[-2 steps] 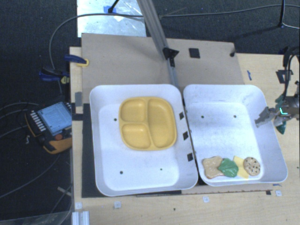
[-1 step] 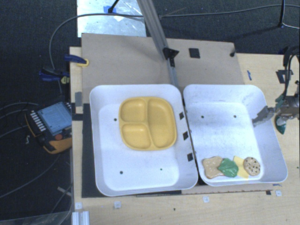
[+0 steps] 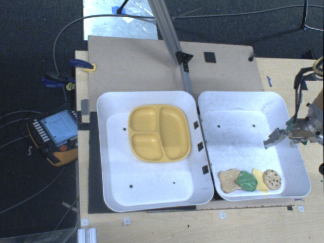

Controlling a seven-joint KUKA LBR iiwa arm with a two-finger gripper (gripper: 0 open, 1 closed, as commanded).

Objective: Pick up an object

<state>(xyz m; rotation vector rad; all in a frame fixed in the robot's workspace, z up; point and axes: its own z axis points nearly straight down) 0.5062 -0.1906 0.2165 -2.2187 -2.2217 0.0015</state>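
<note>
Gripper (image 3: 273, 137) hung over the right bin (image 3: 238, 105), near its right wall, above bare floor; nothing seen between the fingers, open or closed I could not tell. Four toy foods lay in a row at that bin's front edge: toast (image 3: 229, 179), green leaf (image 3: 247, 180) overlapping it, cheese (image 3: 259, 178), cookie (image 3: 272, 178). Left bin (image 3: 114, 135) held a yellow divided plate (image 3: 158, 132).

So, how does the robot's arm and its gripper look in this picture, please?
At the view's right edge, the gripper is a small grey metal piece with a tapering tip and a green part behind it. The arm above looks dark, with black cables looping along it and an orange-yellow band near the top.
</note>
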